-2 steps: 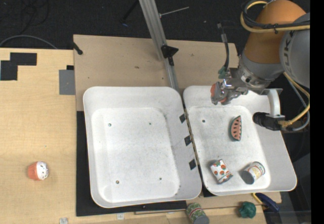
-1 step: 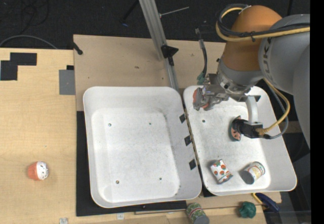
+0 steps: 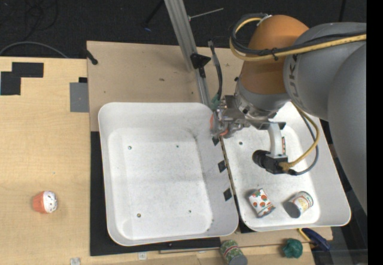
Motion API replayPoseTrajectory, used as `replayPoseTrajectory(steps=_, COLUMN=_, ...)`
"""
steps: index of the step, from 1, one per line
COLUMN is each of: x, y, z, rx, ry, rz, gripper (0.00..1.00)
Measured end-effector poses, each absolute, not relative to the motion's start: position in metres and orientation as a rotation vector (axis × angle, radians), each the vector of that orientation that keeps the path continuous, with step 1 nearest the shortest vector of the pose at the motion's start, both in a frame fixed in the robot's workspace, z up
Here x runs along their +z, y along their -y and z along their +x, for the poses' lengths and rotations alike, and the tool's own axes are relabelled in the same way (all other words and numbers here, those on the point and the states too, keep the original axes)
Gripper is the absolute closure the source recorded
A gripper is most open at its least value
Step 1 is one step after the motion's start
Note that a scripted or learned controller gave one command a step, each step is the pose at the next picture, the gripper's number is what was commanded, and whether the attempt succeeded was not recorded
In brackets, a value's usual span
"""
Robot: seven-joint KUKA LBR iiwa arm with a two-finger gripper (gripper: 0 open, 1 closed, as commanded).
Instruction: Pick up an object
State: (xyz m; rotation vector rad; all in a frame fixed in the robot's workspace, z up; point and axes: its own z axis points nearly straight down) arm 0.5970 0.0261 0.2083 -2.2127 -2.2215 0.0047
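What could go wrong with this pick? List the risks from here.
1. The gripper sits at the divider between the bins, apart from the spotted cup and the small can, so closing here would likely grab nothing.
2. Being so close to the left bin rim, it may strike the edge.
3. Both objects lie tipped near the right bin edge and could roll away.

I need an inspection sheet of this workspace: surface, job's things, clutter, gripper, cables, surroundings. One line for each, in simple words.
Surface: light wooden bench bearing two shallow white bins, left bin and right bin, side by side.
Job's things: small white can with red spots and small cylindrical can with a dark end, both lying in the right bin.
Clutter: round orange and white ball on the bench at left; green lump and dark can at the front edge.
Gripper: gripper over the bins' shared edge; state unclear.
Cables: yellow cable looping from the arm.
Surroundings: slanted metal rail, black floor.
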Motion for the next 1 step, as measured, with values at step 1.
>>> replayPoseTrajectory(steps=1, x=0.2045, y=-0.0766, z=0.579, rx=0.006, ry=2.222, rz=-2.212, gripper=1.0)
